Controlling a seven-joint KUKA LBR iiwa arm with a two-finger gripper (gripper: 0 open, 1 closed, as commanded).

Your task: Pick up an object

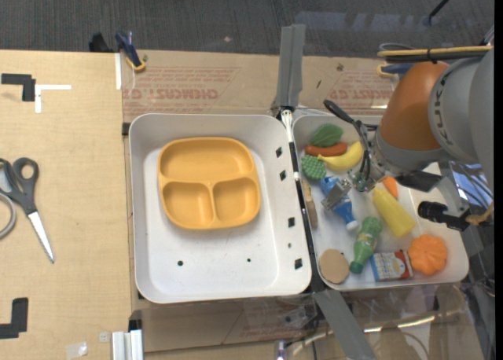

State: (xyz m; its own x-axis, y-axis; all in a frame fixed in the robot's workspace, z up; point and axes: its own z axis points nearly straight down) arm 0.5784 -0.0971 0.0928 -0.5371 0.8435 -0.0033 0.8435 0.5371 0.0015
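I see the arm (pixel 440 115) reaching in over the right bin (pixel 460 272), and its claw (pixel 363 180) is low among the toys near the middle of that bin. The claw is small and dark against the clutter, so I cannot tell how it stands, and I see nothing lifted by it. I judge the task is in the early part: the descent looks done, the grasp and the lift are left.

The candidates all lie in the right bin. A banana (pixel 343 159) and a red pepper (pixel 328 148) are toward its far edge, with a green leaf piece (pixel 325 134) behind them. A blue object (pixel 339 203) lies just beside the claw, and a yellow bottle (pixel 393 211) on the other side. A green bottle (pixel 365 242), a small carton (pixel 390 266) and an orange pumpkin (pixel 428 254) are toward the near edge. The left bin (pixel 141 217) carries a yellow divided plate (pixel 210 181).

The wrist covers the far right corner of the right bin. On the table (pixel 63 193), scissors (pixel 30 205) lie near the left edge.
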